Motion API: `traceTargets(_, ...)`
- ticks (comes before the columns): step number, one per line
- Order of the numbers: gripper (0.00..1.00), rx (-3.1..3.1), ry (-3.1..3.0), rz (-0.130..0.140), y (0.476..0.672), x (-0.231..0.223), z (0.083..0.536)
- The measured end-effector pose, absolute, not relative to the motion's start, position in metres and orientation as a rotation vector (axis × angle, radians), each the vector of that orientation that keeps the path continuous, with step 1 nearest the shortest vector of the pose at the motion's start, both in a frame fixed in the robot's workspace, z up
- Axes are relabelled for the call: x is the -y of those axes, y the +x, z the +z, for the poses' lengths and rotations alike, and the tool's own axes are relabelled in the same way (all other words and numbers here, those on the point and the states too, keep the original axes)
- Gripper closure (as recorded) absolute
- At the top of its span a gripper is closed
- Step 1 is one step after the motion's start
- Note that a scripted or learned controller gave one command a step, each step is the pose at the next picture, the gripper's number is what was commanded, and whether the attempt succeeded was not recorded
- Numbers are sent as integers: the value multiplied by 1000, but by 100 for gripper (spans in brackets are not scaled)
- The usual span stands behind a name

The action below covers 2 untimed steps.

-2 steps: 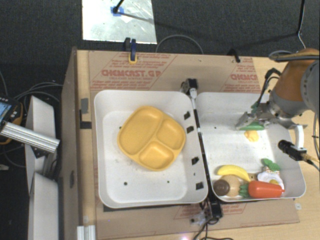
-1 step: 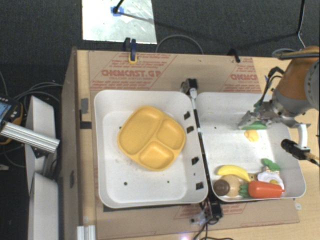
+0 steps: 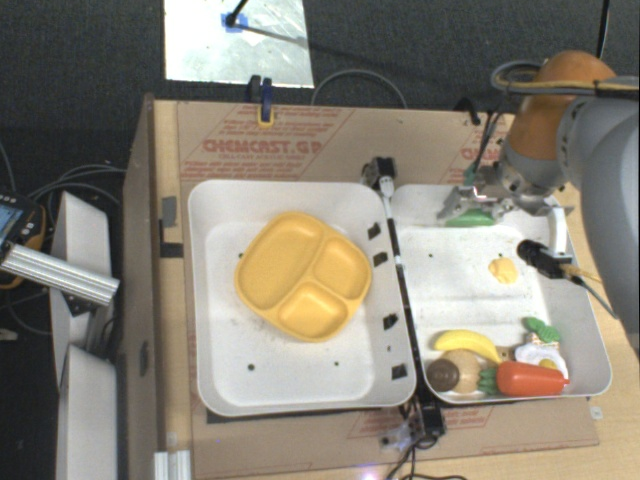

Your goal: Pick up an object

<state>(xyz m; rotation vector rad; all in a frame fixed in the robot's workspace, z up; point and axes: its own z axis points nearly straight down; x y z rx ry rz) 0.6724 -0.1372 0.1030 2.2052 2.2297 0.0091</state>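
From where I stand, the bench is covered with a brown cardboard sheet (image 3: 330, 138) printed in red lettering, and two shallow white bins sit on it side by side. The floor around is dark carpet, with a shiny square plate (image 3: 238, 26) lying beyond the bench and a blue clamp (image 3: 263, 96) gripping the cardboard's far edge. Off to one side are pale metal rails (image 3: 62, 273) and loose cables.

The left bin (image 3: 215, 368) holds a yellow divided plate (image 3: 302, 275), turned at an angle, with three compartments.

The right bin (image 3: 590, 353) has its things crowded into the near corner: a yellow banana (image 3: 467, 342), a brown round piece (image 3: 444, 373), an orange-red carrot-like piece (image 3: 528, 378) and a white item with green bits (image 3: 543, 338), all touching or just beside one another. A small yellow lump (image 3: 504, 269) lies apart, near the middle of the bin.

The grey arm (image 3: 600, 158) comes in over the right bin's far corner, its orange band above. The gripper (image 3: 478, 204) hangs low there, right over a green object (image 3: 470, 220) lying flat against the bin floor. I cannot tell how the pincer stands, nor whether it touches the green thing; the metal parts blur together. The arm's bulk is cut off at the edge, and a black fitting (image 3: 535, 257) juts from it over the bin.
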Motion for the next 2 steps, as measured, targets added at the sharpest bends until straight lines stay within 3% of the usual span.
traceTargets(1, 100, -2227, 2206, 13, 621, 88, 197)
traceTargets(2, 100, -2231, 2211, 5, 605, 42, 212)
